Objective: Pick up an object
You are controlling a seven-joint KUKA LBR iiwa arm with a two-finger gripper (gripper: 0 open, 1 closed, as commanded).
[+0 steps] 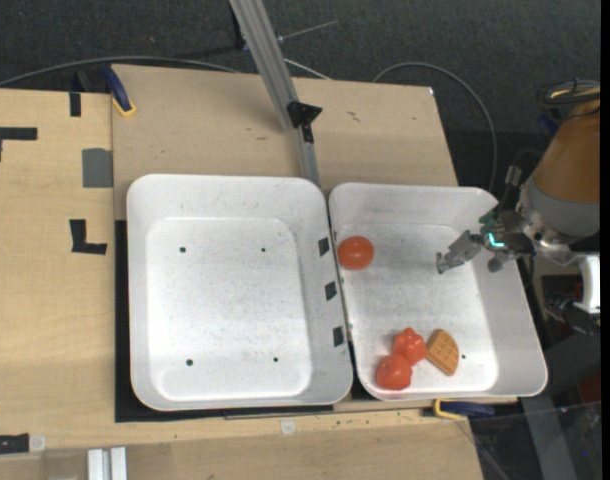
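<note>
In the right bin [415, 213] lie a round orange-red fruit [356, 253] near the left wall, a red pepper-like piece [408, 345] and a red tomato [393, 372] near the front, and a tan waffle biscuit [443, 351] beside them. My gripper [463, 253] hangs over the right bin's far right part, well to the right of the orange-red fruit and above the front group. Nothing lies between its fingers, which are too small and dark to read.
The left bin [225, 288] sits beside the right one, with black clips on the shared wall. A slanted metal pole [270, 53] rises from behind the bins. The orange-banded arm [570, 183] enters from the right edge.
</note>
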